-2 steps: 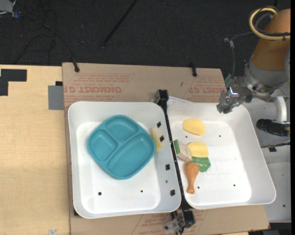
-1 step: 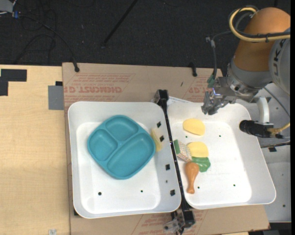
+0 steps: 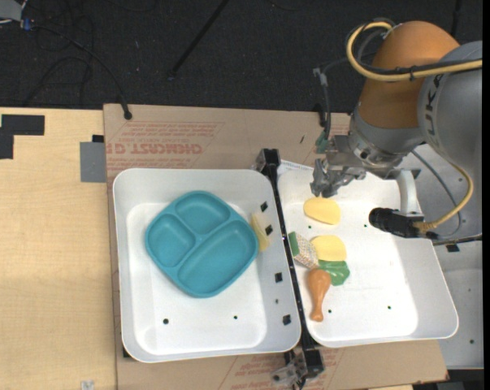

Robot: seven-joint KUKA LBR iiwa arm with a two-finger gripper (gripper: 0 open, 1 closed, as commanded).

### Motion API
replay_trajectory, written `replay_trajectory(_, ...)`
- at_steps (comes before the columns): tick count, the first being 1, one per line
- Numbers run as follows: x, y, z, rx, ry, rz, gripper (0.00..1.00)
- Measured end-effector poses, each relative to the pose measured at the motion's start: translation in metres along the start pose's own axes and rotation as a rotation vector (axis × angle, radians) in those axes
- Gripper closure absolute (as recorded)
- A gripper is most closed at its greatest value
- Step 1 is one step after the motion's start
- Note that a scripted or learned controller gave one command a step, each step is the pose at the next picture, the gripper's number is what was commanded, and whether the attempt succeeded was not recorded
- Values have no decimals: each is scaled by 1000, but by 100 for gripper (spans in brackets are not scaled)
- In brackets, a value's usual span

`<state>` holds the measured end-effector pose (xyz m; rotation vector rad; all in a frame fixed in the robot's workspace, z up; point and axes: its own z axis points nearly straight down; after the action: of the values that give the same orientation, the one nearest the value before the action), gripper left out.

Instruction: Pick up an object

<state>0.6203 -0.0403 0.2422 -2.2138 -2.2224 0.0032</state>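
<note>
My gripper [image 3: 324,187] hangs over the back of the right bin [image 3: 407,315], just above a pale yellow rounded piece [image 3: 322,210]. Nothing shows between its fingers. Nearer the front lie a second yellow piece [image 3: 329,247], a green piece [image 3: 337,273] under it, an orange drumstick-shaped toy [image 3: 318,292] and a small speckled item [image 3: 305,253] by the bin's left wall.
The left bin [image 3: 147,331] holds a teal divided plate [image 3: 201,242] and a small yellow strip [image 3: 261,231] by its right wall. A black clamp bar [image 3: 282,250] runs between the bins. A black cylinder [image 3: 395,221] on the arm juts over the right bin.
</note>
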Motion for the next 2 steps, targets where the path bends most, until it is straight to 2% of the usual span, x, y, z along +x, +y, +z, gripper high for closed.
replay_trajectory(1,52,-8,-4,0,1,-1,100)
replay_trajectory(2,110,-20,9,1,0,-2,100)
